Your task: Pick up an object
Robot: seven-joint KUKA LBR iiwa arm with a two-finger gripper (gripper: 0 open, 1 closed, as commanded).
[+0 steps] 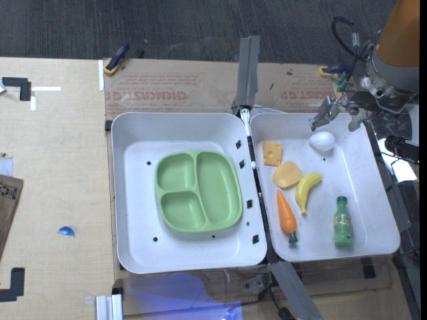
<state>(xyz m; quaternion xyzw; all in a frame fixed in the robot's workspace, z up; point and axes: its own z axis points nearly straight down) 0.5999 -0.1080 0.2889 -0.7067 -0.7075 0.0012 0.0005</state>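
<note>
Overhead, end effector spread wide, holding nothing, above the right bin's far edge, near the egg.

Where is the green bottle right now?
The green bottle lies in the right bin, near its front right corner, to the right of the banana and the carrot.

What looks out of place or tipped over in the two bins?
The small green plastic bottle lies on its side in the right white bin rather than standing. The divided green plate in the left bin sits flat. Nothing looks spilled or damaged.
</note>
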